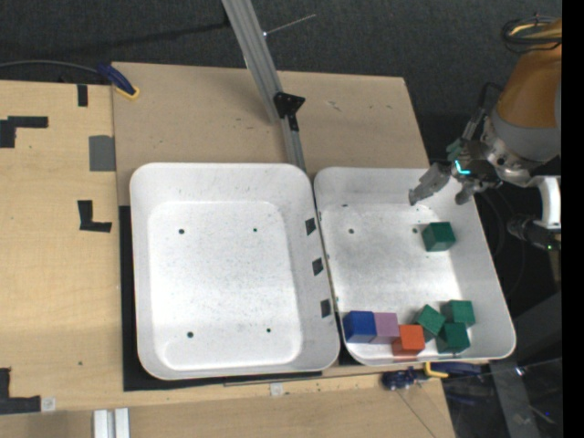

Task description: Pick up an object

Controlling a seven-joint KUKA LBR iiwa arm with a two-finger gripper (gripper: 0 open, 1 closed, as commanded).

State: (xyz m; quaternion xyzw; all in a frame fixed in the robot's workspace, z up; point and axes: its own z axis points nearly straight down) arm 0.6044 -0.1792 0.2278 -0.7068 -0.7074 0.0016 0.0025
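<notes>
My gripper point(445, 188) hangs over the far right part of the right bin point(365, 199), its two fingers spread apart with nothing between them. A lone green block point(438, 236) lies in the bin just below and in front of the gripper, apart from it. Along the bin's near edge sits a cluster: a blue block point(359, 326), a pale purple block point(386, 325), an orange block point(411, 338) and three green blocks point(449, 322).
The left bin point(219, 267) stands beside the right one, sharing a middle rim. A slanted grey metal bar point(260, 57) runs from the top down to the bins' junction. The orange-banded arm point(531, 99) fills the upper right.
</notes>
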